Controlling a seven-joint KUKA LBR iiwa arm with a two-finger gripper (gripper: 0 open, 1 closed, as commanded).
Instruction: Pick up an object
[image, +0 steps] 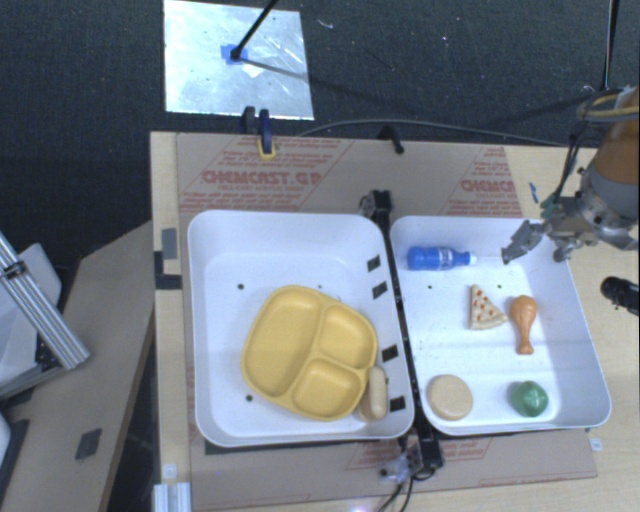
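The blue bottle (437, 259) is seen lying on its side near the far edge of the right bin (590, 365), just to the left of the gripper (540, 245) and level with it in the camera view, the white cap end pointing toward the fingers. The gripper is seen over the far right corner of that bin, its two dark fingers spread apart, with nothing between them. A clear gap is left between the nearer fingertip and the bottle's cap.

Below the gripper, nearer the camera, a toy pizza slice (486, 308) and a toy chicken drumstick (523, 322) are laid side by side, close together, the drumstick almost straight beneath the fingers. Further down still, a round tan bread roll (449, 397) and a green vegetable-like piece (528, 398) are found along the near edge of the bin, well apart from the gripper.

Far to the gripper's left, in the left bin (225, 250), a yellow divided tray (308, 350) is placed, with a small pale oblong item (375, 392) lying against its near right corner, close to the divider between the two bins.
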